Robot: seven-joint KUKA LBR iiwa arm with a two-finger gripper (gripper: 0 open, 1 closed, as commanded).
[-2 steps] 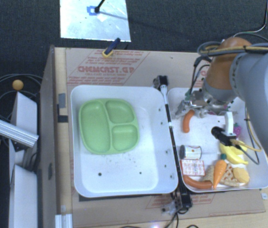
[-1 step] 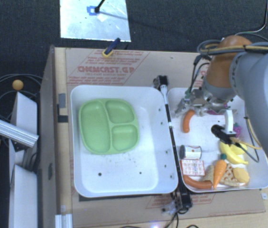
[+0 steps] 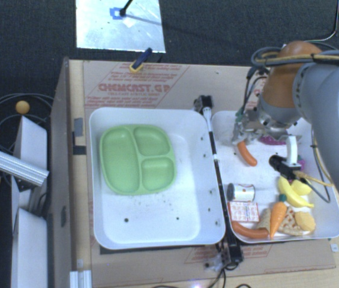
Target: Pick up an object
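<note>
You have the gripper (image 3: 242,134) low over the far left corner of the right bin (image 3: 224,120), hanging from the grey arm (image 3: 322,95) that comes in from the right with its orange band (image 3: 280,86) just above the wrist. From this slant you cannot tell whether the claw is spread or pressed together, and nothing can be seen pinched in it. The closest thing for you to pick is the orange sausage toy (image 3: 247,153), lying at a slant on the bin floor just below the gripper; whether the two touch is unclear. A pink piece (image 3: 271,140) peeks out beside the wrist. Nearer the front of that bin you will find a small can (image 3: 242,192) on its side, a printed packet (image 3: 244,211) beneath it, a second sausage (image 3: 248,232) along the front wall, a carrot (image 3: 276,216) and a yellow banana (image 3: 295,192). The left bin (image 3: 157,221) holds a green divided plate (image 3: 137,159), well apart from the gripper
</note>
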